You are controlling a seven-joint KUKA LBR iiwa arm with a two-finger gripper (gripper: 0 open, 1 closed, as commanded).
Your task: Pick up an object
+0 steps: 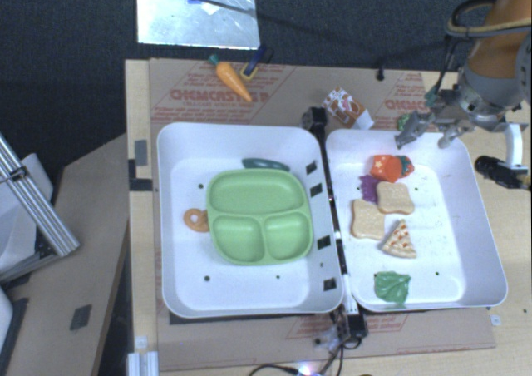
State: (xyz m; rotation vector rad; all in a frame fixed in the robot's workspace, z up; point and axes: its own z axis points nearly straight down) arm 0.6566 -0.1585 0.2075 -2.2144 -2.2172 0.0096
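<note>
Left bin (179, 200), far left of the gripper and lower in the view: a green divided plate (258, 216) sits in it, with a small orange pretzel-like ring (196, 220) touching the plate's left rim and a dark green item (264, 164) poking out behind the plate's far edge; identity unclear. On the worktop (166, 96) beyond that bin, a toy carrot (232, 80) lies loose, well left of the gripper. A small red-and-white packet (344, 106) stands between the bins' far corners, left of the gripper.

Right bin (465, 225) holds the candidate objects, all below and slightly left of the gripper: a red-orange toy (387, 166) nearest to it, a purple piece (368, 188) beside that, two toast slices (395, 197) (366, 220), a pizza slice (400, 240), and a green leaf (391, 286) at the near edge, farthest from the gripper.

Gripper (427, 132) hovers over the right bin's far edge, fingers spread apart, nothing between them. It is apart from every toy.

Progress: nothing picked yet. No object is lifted; all rest on the bin floors or the worktop. Left to do, as a judgement: choose a target, likely the red-orange toy closest by, descend, close, lift. Early stage.
</note>
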